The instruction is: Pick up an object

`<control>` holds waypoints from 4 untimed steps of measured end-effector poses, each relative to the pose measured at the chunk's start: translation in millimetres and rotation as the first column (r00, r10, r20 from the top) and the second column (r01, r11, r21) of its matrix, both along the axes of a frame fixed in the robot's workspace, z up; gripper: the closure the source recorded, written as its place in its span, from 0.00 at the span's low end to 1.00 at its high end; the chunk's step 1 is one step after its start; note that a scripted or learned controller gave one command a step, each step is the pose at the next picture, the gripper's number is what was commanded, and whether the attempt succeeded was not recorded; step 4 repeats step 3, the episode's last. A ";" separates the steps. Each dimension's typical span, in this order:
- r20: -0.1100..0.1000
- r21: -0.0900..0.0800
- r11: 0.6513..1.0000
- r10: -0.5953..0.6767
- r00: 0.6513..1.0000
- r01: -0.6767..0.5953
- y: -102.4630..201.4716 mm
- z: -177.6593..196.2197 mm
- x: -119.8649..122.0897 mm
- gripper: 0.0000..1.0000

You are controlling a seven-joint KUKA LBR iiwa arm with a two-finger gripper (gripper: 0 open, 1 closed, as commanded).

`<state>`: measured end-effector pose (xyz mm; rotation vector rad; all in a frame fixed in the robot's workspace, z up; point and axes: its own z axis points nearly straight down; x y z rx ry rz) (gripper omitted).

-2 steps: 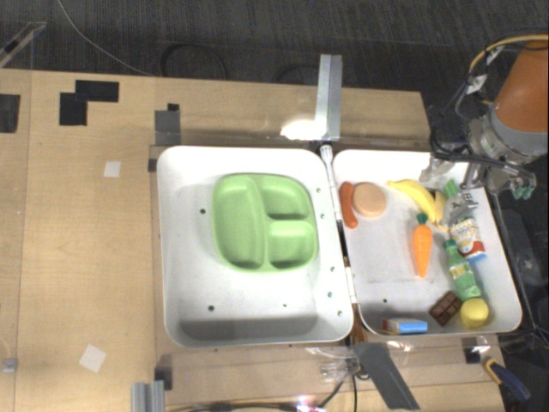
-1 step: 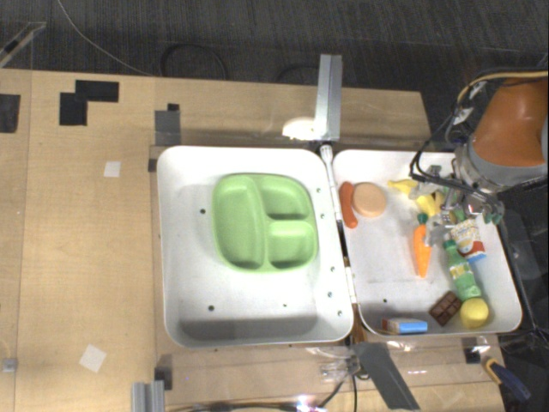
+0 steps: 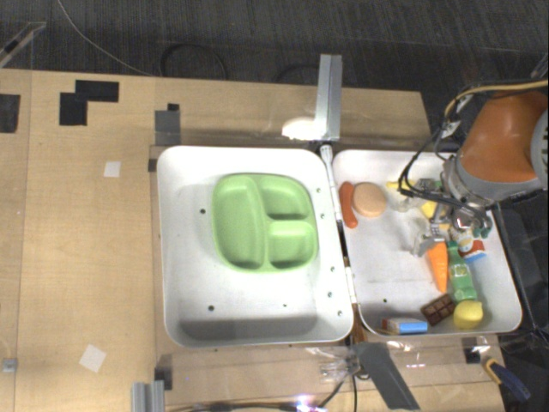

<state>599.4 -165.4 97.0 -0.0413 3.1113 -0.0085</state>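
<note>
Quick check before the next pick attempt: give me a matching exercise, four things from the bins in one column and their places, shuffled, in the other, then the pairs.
Things:
1. green divided plate
2. yellow lemon
3. red sausage
4. orange carrot

Places:
A. front right corner of the right bin
B. just below the pincer, mid right bin
C. lying alone in the left bin
D. along the right bin's left wall, beside a tan round piece

Pairs: 1-C, 2-A, 3-D, 4-B

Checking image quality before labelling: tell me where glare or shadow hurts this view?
Camera view: bright glare patch on the bench behind the left bin; soft shadow along that bin's near wall; the gripper area is cluttered and slightly blurred.
</note>
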 end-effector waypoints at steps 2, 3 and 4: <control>0.003 0.003 0.996 -0.088 0.996 0.088 10.1 7.6 -47.2 1.00; -0.013 0.004 0.994 -0.109 0.994 0.109 -12.1 90.9 -6.6 1.00; -0.013 0.004 0.994 -0.109 0.994 0.109 -12.1 90.9 -6.6 1.00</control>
